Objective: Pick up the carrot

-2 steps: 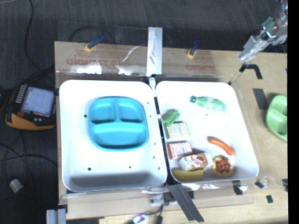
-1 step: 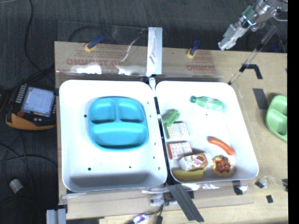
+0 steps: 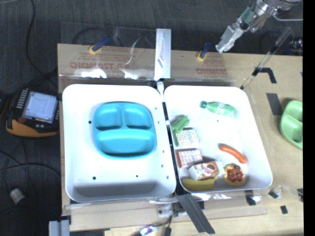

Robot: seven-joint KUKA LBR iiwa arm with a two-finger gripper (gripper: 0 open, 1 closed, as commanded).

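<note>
The carrot, small and orange, lies slantwise on the floor of the right bin, toward its front right, with bare white floor around it. My gripper hangs well behind the bin's back wall, over the bench at the upper right, pointing down and to the left. It is far from the carrot, and I see nothing in it.
The right bin also holds a green bottle, a green pod, two small cartons, a juice box, a banana and a red-yellow fruit just in front of the carrot. A blue divided plate sits in the left bin.
</note>
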